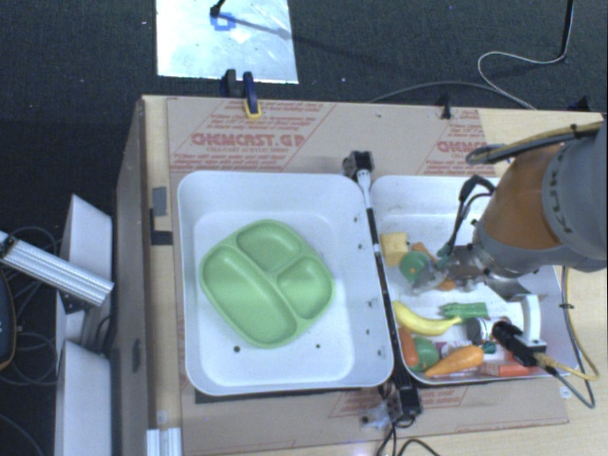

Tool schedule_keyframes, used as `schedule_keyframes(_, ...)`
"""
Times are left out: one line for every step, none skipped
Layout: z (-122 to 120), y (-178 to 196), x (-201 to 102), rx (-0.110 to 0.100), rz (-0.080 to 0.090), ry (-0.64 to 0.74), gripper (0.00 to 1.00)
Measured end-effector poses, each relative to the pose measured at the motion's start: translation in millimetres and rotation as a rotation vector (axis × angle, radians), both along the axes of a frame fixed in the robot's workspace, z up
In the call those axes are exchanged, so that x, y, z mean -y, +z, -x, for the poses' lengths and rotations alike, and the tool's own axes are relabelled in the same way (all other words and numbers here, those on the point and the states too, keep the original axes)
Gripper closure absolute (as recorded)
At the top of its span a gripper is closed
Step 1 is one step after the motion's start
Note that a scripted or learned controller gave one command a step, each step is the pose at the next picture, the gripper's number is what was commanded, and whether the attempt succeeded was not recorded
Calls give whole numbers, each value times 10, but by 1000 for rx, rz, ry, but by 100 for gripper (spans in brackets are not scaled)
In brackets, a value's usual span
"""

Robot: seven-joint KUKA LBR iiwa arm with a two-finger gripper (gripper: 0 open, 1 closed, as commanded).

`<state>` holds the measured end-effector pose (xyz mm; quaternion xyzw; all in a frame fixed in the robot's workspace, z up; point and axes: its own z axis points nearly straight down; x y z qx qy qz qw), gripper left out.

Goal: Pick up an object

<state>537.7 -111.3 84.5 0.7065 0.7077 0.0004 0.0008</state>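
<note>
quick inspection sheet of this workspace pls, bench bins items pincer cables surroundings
surface: cardboard-covered bench bearing a left shallow white plastic bin and a right shallow white plastic bin
job's things: yellow banana, orange carrot, small green toys and a pale yellow block, all in the right bin
clutter: green divided plastic plate in the left bin
grippers: pincer low over the right bin's items; grasp cannot be judged
cables: thin cable on dark floor beyond the bench
surroundings: shiny sheet on the floor
</note>
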Motion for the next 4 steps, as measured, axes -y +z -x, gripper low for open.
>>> schedule_keyframes(-539,3,-1,1,0,2,0)
schedule_keyframes(-545,110,2,3,0,5,100)
schedule_keyframes(-528,1569,-853,6,-2,5,100)
schedule_keyframes(269,1481,-1668,-1,-2,3,100)
